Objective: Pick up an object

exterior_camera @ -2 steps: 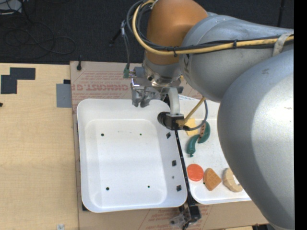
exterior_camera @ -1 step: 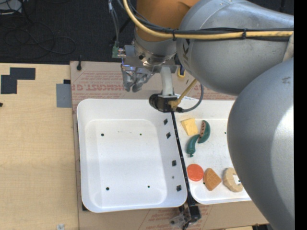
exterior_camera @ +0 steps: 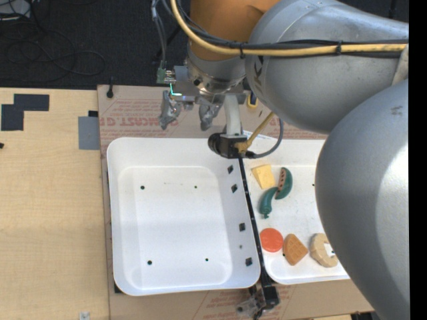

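My gripper [exterior_camera: 189, 117] hangs above the far edge of the left bin [exterior_camera: 127, 153], over the cardboard behind it. Its two fingers [exterior_camera: 171, 115] stand apart with nothing between them. In the right bin [exterior_camera: 301, 280] lie a yellow block [exterior_camera: 263, 176], a teal curved piece [exterior_camera: 267, 201], a watermelon slice [exterior_camera: 285, 182], a red disc [exterior_camera: 271, 239], an orange-brown wedge [exterior_camera: 294, 249] and a tan ring-shaped piece [exterior_camera: 323, 251]. All of these lie well to the right of and nearer than the gripper.
The grey arm [exterior_camera: 347, 79] covers the upper right and much of the right bin. A divider with black clips [exterior_camera: 241, 205] separates the two bins. Cardboard [exterior_camera: 133, 112] lies under the bins, and a wooden bench [exterior_camera: 47, 212] extends to the left.
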Tool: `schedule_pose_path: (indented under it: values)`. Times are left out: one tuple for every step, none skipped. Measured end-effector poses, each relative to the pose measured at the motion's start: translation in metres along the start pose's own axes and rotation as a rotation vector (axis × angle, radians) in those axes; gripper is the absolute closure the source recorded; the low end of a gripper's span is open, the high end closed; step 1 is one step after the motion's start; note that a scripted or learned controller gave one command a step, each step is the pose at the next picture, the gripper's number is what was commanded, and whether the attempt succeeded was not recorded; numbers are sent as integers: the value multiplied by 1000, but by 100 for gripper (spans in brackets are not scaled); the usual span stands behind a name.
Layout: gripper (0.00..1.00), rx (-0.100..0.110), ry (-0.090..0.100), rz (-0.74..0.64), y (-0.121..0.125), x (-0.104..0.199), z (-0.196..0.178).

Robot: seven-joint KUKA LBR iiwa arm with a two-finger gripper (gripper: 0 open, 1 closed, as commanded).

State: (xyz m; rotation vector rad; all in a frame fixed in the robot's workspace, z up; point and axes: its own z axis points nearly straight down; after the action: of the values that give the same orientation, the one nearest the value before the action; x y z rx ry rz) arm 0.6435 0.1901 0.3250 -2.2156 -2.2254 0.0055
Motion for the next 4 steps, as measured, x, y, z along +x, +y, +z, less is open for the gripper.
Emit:
schedule_pose_path:
  values:
    - [100, 2, -1, -6, 0, 1, -10]
    - [0, 4, -2, -6, 0, 1, -9]
    - [100, 6, -3, -14, -1, 2, -19]
    - [0, 8, -3, -14, -1, 2, -18]
